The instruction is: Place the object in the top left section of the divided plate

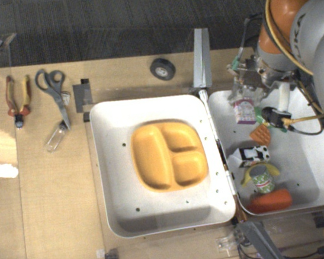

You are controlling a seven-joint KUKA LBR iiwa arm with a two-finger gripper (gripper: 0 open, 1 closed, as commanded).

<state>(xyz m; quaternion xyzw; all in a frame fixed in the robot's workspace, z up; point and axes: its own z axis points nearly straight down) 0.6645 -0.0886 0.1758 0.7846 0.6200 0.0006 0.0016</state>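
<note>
On the bench sit two white bins: the left bin (113, 162) bears one yellow divided plate (169, 153), its three sections bare. The right bin (317, 170) holds five items: one purple-white packet (245, 110) just below the gripper (246, 87), one waffle piece (261, 136), one cow toy (254, 154), one green-yellow can (262, 177), one red-orange carrot (271, 201). Whether the gripper is spread or pressed together, I cannot tell.

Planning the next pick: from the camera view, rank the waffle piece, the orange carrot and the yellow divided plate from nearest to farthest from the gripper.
1. waffle piece, right bin, just below the gripper.
2. orange carrot, right bin's bottom edge.
3. yellow divided plate, left bin; close to the carrot's range, so tentative.
</note>
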